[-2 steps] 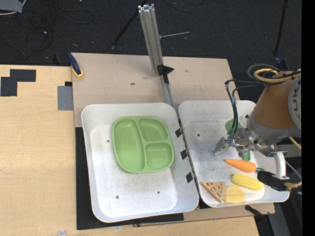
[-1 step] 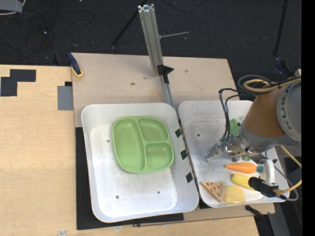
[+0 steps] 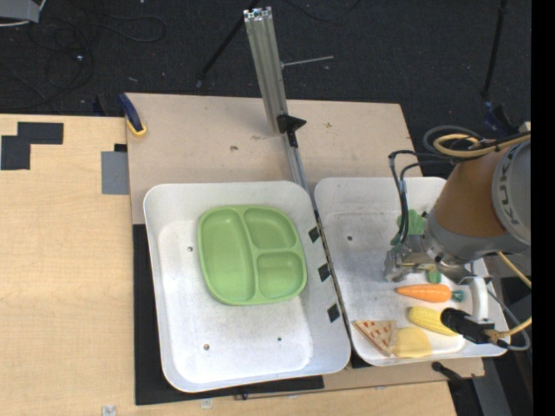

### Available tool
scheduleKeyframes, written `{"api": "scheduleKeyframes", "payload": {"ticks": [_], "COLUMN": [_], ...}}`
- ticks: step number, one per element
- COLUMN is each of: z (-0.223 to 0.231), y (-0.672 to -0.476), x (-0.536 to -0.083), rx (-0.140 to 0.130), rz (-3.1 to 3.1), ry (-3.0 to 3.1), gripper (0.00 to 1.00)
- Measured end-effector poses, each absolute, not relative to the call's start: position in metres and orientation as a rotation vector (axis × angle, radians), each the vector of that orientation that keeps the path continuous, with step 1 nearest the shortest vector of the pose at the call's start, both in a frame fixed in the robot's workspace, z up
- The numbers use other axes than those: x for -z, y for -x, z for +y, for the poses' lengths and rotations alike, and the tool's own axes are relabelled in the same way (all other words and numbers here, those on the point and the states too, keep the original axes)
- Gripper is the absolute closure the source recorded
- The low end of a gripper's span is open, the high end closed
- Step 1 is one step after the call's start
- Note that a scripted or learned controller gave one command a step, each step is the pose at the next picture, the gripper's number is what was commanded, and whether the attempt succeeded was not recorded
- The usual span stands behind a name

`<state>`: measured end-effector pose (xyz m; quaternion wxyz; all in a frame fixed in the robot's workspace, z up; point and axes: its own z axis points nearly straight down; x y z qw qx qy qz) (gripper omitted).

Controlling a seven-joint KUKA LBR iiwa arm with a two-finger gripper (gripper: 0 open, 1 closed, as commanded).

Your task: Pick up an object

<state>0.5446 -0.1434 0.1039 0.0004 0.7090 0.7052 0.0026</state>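
My gripper [image 3: 401,265] reaches down into the right bin [image 3: 364,232], low over its floor near the middle. Just right of it lies an orange carrot [image 3: 426,292]. A yellow corn cob [image 3: 432,320] sits below the carrot, with a pale yellow piece [image 3: 413,343] and a pizza slice [image 3: 375,334] near the bin's front edge. A green item [image 3: 414,224] shows behind the wrist, partly hidden by the arm. Nothing is visibly held at the gripper.
The left bin [image 3: 173,319] holds a green divided plate [image 3: 252,254]. A metal post [image 3: 269,68] rises behind the bins. Black clips [image 3: 323,271] sit on the ridge between the bins. Cables hang along the arm at the right.
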Motion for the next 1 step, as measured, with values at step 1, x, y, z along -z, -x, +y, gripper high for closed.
{"api": "scheduleKeyframes", "payload": {"ticks": [1], "z": [-0.1475], "y": [-0.5398], "x": [-0.1649], "rx": [-0.002], "rz": [2.216], "ry": [-2.223], "gripper": [1.0]}}
